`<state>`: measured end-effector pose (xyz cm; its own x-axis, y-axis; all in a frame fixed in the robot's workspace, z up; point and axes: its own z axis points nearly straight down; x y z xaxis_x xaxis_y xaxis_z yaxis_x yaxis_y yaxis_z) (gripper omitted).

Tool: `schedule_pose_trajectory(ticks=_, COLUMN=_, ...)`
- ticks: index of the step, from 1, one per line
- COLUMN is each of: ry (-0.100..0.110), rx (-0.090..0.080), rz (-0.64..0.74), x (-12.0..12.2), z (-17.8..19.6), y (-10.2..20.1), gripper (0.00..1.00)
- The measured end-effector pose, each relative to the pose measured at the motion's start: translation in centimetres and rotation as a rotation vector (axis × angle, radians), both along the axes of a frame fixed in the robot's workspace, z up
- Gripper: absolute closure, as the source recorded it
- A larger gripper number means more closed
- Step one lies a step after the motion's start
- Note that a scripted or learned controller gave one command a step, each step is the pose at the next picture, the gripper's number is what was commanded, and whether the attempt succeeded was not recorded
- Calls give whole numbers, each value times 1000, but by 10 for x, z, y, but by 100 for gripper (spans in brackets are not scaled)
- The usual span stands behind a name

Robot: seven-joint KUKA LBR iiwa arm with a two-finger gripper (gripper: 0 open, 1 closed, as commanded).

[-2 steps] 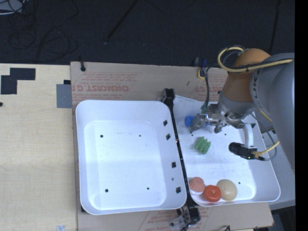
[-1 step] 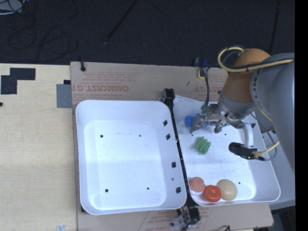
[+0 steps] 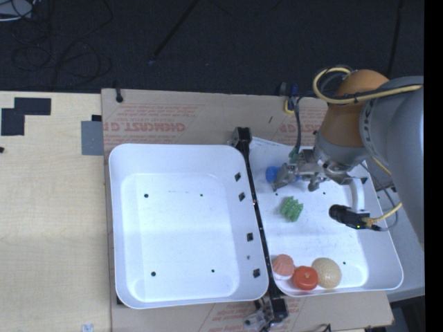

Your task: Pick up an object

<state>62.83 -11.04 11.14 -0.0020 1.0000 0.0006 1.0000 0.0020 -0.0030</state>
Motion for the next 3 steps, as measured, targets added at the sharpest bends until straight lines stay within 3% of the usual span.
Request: schedule_pose_trajectory(ticks=3, ry=0, rx=0, rz=0, x=0, z=0, y=0, gripper=0)
